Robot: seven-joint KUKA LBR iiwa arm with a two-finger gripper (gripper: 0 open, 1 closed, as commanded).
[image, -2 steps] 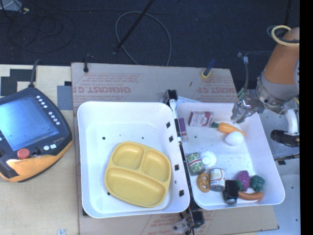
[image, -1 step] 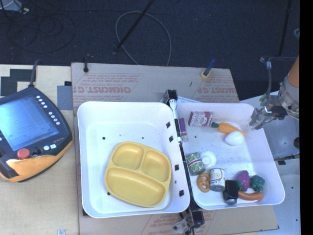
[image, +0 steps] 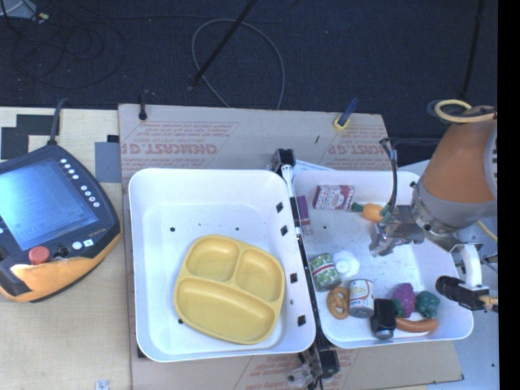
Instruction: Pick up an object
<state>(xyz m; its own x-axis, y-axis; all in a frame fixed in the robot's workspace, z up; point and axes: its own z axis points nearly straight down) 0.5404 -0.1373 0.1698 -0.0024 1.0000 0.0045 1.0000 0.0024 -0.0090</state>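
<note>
Pincer (image: pixel 388 240) hangs low in the right bin (image: pixel 455 331), centre-right of frame, over bare white floor; cannot tell whether it is open or closed, and nothing is seen in it. Targets lie round it: carton (image: pixel 333 197) above-left, an orange bit (image: pixel 371 212) just above, white cap (image: pixel 346 264) and green can (image: pixel 324 271) below-left. Along the bin's lower edge sit pretzel (image: pixel 338 301), tin (image: pixel 361 296), black block (image: pixel 383 317), purple piece (image: pixel 404 296), green piece (image: pixel 427 301), sausage (image: pixel 414 325).

Judgement: nearest lone pick is the orange bit or the cap; best to centre over one item and come straight down. The lower cluster is packed, neighbours touching, likely to foul a grasp. Carton sits close to the bin's upper wall.

Left bin (image: pixel 146 218) holds a yellow tray (image: pixel 231 289). Pendant (image: pixel 49 218) on bench (image: pixel 57 340), far left
</note>
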